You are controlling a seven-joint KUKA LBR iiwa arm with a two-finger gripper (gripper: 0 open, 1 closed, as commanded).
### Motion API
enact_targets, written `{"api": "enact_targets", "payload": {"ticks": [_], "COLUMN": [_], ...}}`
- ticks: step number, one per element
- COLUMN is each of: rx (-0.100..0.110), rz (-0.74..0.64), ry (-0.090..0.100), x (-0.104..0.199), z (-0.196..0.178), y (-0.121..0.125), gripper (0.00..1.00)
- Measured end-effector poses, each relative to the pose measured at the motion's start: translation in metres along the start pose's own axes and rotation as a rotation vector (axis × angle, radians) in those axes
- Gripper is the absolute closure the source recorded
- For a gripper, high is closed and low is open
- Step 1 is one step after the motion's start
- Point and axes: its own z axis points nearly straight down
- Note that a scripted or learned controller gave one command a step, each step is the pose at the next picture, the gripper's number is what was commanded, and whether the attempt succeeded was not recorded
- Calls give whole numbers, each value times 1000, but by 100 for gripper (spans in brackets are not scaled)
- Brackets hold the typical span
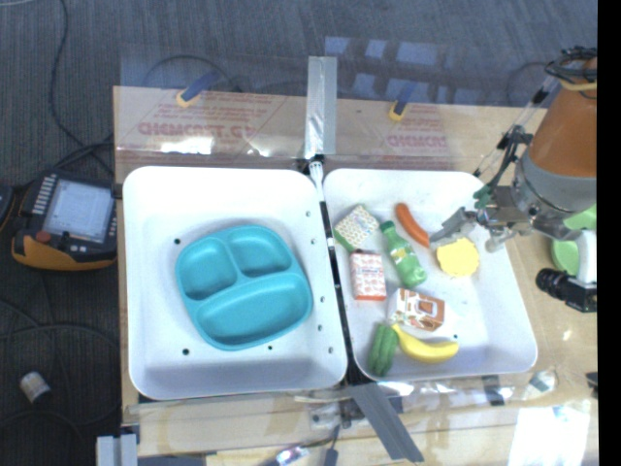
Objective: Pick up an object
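Note:
The right bin [505,299] holds several toy foods. An orange carrot [412,223] lies beside a green bottle [403,255], with a checkered packet [355,226] to their left. A red and white box [367,275] and a printed packet [420,309] sit mid-bin. A banana [427,346] and a dark green cucumber [382,348] lie at the front. A yellow round piece [458,258] lies at the right. My gripper [473,233] hovers just above and behind the yellow piece, open, its fingers spread with nothing between them.
The left bin [146,212] holds a blue divided plate [243,284]. A taped divider [330,260] separates the bins. A handheld pendant [68,221] lies off the bench at the left. A green and white object [577,246] sits beyond the right bin's edge.

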Motion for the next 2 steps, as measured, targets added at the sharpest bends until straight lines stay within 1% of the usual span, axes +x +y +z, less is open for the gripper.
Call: {"api": "enact_targets", "payload": {"ticks": [1, 2], "rx": [0, -21], "rz": [-21, -160], "ry": [-2, -9], "x": [-34, -1], "z": [90, 143], "y": [39, 58], "gripper": [0, 0]}}
